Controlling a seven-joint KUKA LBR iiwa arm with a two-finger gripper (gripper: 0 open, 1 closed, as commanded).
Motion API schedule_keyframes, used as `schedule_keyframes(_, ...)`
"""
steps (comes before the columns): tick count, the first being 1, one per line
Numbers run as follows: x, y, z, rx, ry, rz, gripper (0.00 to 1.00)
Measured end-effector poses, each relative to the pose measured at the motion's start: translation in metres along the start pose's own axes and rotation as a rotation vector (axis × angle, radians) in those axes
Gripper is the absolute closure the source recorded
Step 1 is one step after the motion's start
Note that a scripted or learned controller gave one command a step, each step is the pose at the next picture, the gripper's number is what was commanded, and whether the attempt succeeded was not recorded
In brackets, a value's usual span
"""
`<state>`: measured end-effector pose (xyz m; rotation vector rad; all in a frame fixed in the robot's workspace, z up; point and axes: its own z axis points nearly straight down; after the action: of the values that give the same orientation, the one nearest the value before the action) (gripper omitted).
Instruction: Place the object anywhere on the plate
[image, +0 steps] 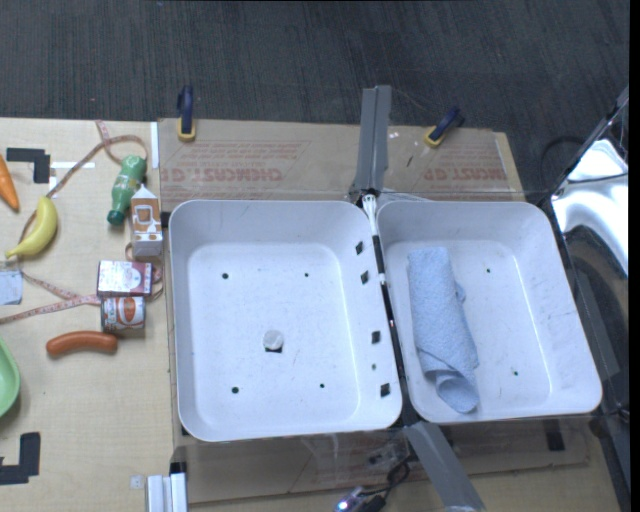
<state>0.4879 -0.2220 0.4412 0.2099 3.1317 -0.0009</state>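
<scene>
Towel (442, 322) lies rolled in your right bin (545, 300), ready for picking; arm (590, 190) waits aside, hand's state I cannot tell.

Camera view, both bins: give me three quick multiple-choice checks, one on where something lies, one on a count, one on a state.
1. Where does the small round grey object lie?
A. In the left bin
B. In the right bin
C. On the bench beside the banana

2. How many clamps grip the cardboard's far edge?
A. One
B. Two
C. Four

3. How does the grey-blue towel lie?
A. Spread flat
B. Rolled up lengthwise
C. Hanging over the rim

Answers:
1 A: it sits on the floor of the left bin, near the middle.
2 B: one clamp on the left, another on the right.
3 B: it forms a roll in the right bin, its curled end facing the camera.
</scene>
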Motion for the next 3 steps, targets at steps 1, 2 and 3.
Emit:
schedule_keyframes(1,0.01,0.005,0.037,-0.001,0.002,0.037,1.0)
schedule_keyframes(2,0.009,-0.001,0.012,0.0,0.0,0.029,1.0)
schedule_keyframes(3,0.009,-0.001,0.006,0.0,0.001,0.06,1.0)
